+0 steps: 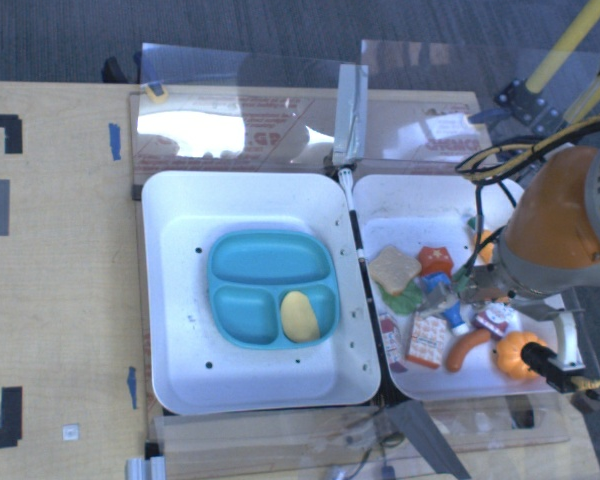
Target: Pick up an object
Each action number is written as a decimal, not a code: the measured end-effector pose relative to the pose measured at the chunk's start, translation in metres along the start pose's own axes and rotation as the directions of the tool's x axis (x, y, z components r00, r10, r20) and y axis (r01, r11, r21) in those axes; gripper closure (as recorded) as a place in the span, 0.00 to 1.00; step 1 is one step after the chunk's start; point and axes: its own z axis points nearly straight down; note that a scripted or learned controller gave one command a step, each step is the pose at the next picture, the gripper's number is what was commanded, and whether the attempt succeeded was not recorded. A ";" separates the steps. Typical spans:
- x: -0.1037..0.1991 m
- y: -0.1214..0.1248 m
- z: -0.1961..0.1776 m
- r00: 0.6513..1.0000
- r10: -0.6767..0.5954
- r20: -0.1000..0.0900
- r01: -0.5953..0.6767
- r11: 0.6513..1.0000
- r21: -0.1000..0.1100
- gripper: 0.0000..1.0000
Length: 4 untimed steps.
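Note:
The right bin (pixel 410 200) holds a heap of small items. Among them are a tan bread slice (pixel 394 267), a red piece (pixel 435 259), a green piece (pixel 408 298) and a blue piece (pixel 435 286). Toward the front lie a red and white carton (pixel 427 340), a reddish sausage (pixel 467 348) and an orange fruit (pixel 515 353). My gripper (pixel 480 288) hangs low over the right side of this heap, just above the sausage and beside the blue piece. The wrist and its orange band hide it from above, and I see nothing held.
The left bin (pixel 170 268) carries a blue divided tray (pixel 270 258) with a yellow oval fruit (pixel 299 316) in its front right compartment. A clear plastic wall (pixel 240 98) stands behind both bins. The arm (pixel 555 218) covers the right bin's right side.

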 end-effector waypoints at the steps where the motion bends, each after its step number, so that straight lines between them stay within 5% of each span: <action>1: 0.000 0.001 -0.010 1.000 0.002 0.001 -0.002 1.000 -0.003 1.00; 2: 0.000 0.001 -0.009 1.000 0.002 0.001 -0.002 1.000 -0.002 0.00; 3: 0.009 0.035 0.025 1.000 0.028 0.001 -0.028 1.000 0.007 0.00; 4: 0.009 0.037 0.014 1.000 0.030 0.001 -0.030 1.000 0.000 1.00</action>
